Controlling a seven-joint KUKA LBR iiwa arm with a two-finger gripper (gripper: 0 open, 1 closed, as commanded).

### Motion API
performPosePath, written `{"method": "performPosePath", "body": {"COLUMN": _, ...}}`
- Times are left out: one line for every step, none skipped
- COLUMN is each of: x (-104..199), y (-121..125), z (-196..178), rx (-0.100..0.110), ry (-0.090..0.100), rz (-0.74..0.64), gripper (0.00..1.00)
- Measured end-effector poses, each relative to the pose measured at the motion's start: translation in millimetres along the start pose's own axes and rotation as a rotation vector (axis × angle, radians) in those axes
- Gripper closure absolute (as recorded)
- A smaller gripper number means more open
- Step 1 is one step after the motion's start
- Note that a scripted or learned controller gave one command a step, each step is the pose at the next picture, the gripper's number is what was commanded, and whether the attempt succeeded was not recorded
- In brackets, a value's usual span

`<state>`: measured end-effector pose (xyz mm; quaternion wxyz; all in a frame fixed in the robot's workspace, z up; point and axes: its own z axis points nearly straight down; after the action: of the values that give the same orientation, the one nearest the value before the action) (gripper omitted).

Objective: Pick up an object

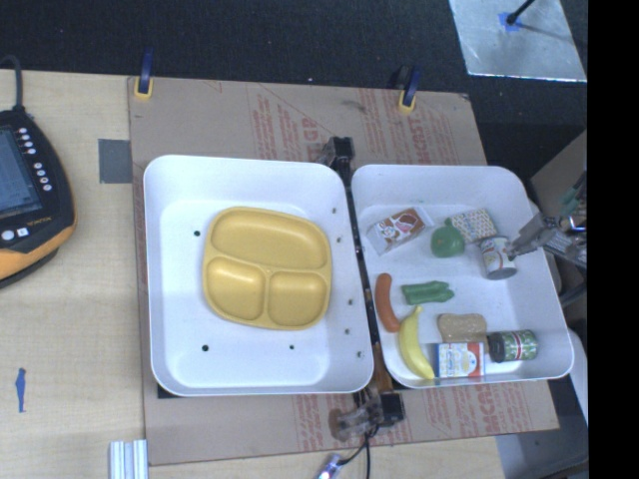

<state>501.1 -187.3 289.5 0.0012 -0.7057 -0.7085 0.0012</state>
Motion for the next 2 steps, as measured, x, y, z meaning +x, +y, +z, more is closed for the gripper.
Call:
{"method": "performPosePath", "body": {"x": 57, "y": 17, "z": 151, "rx": 0.002, "ry": 0.000, "rz": -0.002, "gripper": 0.00}}
{"method": "performPosePath", "body": {"x": 14, "y": 70, "z": 198, "rx": 0.001, "ry": 0.008, "rz": -0.004, "gripper": 0.00}}
